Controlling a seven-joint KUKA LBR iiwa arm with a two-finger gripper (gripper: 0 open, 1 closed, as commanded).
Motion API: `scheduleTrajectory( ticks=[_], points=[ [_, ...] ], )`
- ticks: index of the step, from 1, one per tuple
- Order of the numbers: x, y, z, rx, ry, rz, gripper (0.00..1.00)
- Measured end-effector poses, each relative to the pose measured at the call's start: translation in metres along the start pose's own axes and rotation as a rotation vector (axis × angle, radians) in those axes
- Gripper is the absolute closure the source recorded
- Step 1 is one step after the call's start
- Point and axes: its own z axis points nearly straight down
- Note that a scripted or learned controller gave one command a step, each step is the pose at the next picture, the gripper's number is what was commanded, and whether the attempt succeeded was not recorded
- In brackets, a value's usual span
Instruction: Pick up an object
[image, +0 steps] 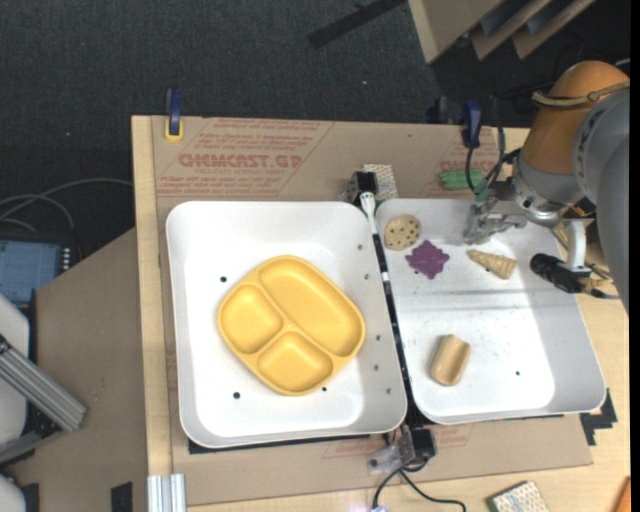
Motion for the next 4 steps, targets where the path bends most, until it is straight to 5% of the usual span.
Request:
scheduleTrajectory(
  ticks=[1,2,3,4],
  points=[
    [0.07,-0.001,0.001,0.011,0.007,-0.003,1.0],
    [0.067,-0.001,0.001,0.011,0.006,0.0,0.0],
    [0.073,-0.044,0.011,0.014,0.007,0.002,0.0],
    [0.072,-0.041,0.0,0.007,0.006,0.002,1.0]
  ],
)
